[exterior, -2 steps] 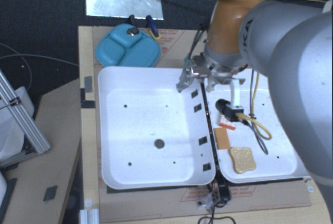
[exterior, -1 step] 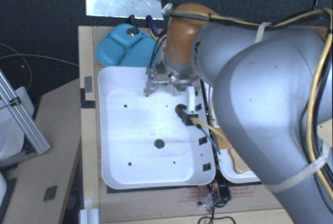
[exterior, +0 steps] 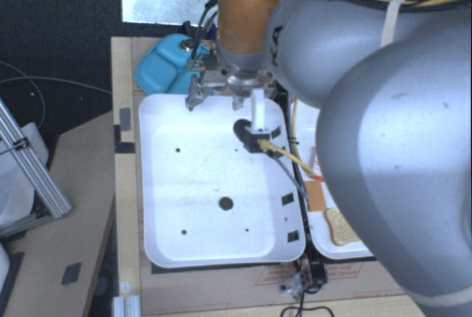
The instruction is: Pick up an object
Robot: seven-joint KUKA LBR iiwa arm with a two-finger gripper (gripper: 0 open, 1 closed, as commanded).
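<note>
My arm (exterior: 383, 124) covers most of the right bin (exterior: 324, 248) and reaches over the left bin (exterior: 158, 234), whose floor is nearly bare. The blue object (exterior: 164, 66), my likely target, lies at the far left corner of that bin (on the rim or just behind it, I cannot tell). My pincer (exterior: 216, 96) hangs just beside it, over the far rim; whether it is open or closed I cannot tell. The danger, I think: going down here, I strike the rim or only push the object away.
</note>
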